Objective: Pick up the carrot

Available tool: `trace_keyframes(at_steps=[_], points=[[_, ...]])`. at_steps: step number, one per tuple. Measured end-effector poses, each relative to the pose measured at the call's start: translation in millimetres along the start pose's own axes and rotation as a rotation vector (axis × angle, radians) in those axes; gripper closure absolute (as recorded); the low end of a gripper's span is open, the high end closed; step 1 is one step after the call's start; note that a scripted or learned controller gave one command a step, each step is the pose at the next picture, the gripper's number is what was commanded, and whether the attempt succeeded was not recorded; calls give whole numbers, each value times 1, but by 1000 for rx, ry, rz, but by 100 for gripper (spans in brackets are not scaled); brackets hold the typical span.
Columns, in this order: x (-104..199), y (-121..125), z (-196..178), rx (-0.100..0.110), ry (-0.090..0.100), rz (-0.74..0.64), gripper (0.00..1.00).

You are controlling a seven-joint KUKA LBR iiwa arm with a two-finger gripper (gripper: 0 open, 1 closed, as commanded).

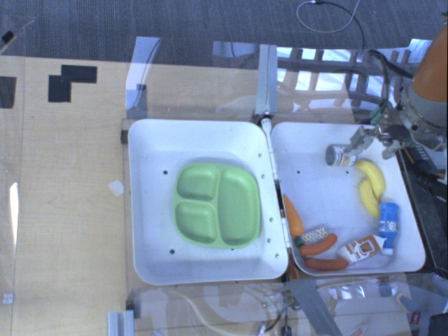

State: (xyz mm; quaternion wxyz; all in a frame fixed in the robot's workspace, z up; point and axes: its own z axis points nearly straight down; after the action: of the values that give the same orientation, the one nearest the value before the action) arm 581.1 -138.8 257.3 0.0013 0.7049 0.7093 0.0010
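Observation:
The carrot (292,217) is orange and slim. It lies along the left wall of the right bin (308,166), with its thick end pointing toward the front. My gripper (344,152) hangs over the back of that bin, beside the top of a yellow banana (371,181). It is well up and to the right of the carrot and apart from it. Nothing shows in the gripper.
A green divided plate (217,204) sits in the left bin (147,187). Near the carrot's thick end lie two red sausages (318,244), with an orange-and-white carton (360,248) and a blue packet (387,224) to their right. Cables run behind the right bin.

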Motion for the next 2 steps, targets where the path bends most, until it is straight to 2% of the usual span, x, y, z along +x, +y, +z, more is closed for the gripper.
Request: trace_keyframes(at_steps=[1,2], points=[[16,-57,6,-2,0,-37,0],[36,-78,167,-10,0,55,0]])
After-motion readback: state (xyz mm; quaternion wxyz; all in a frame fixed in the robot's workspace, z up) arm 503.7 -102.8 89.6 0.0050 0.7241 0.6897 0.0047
